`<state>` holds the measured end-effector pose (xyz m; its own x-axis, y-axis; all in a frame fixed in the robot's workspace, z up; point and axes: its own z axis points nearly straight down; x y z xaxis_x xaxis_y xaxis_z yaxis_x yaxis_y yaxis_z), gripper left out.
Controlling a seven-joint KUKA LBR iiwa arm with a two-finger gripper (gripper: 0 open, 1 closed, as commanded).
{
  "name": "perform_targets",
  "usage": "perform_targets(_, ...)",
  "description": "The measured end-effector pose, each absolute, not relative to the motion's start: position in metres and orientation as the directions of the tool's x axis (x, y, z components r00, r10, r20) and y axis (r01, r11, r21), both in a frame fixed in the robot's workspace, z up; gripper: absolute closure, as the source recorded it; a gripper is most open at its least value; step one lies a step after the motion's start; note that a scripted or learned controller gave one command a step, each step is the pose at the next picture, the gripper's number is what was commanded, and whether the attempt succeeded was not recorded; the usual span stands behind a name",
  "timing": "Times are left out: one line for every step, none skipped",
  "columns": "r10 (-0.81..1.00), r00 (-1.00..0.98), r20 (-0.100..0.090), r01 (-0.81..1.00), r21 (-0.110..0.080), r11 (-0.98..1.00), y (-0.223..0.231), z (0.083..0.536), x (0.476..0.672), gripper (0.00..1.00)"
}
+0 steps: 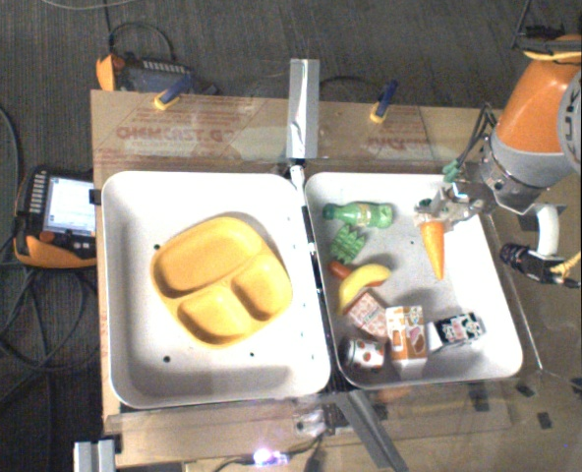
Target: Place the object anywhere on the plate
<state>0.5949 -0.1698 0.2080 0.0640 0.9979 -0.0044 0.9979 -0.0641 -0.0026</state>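
Pincer (446,207) is hovering at the carrot's (435,246) top, its grip impossible to judge; seemingly the pick-up is underway; next comes a lift and carry across to the yellow plate (222,279) far left.

Orange carrot (436,247) hangs point-down over the right bin; yellow three-part plate (222,278) sits in the left bin.

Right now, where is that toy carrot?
The carrot is in the right bin, near its upper right corner, hanging point-down just under the gripper, right of the green bottle.
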Motion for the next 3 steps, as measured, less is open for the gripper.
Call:
perform_targets(0.998,0.062,-0.006,0.998,-0.004,-0.062,-0.169,0.217,0.596,1.0)
perform_targets(0.976,0.219,0.001,0.976,-0.004,-0.219,-0.141,0.219,0.578,1.0)
perform_targets(0.983,0.182,-0.001,0.983,-0.005,-0.182,-0.057,0.218,0.543,1.0)
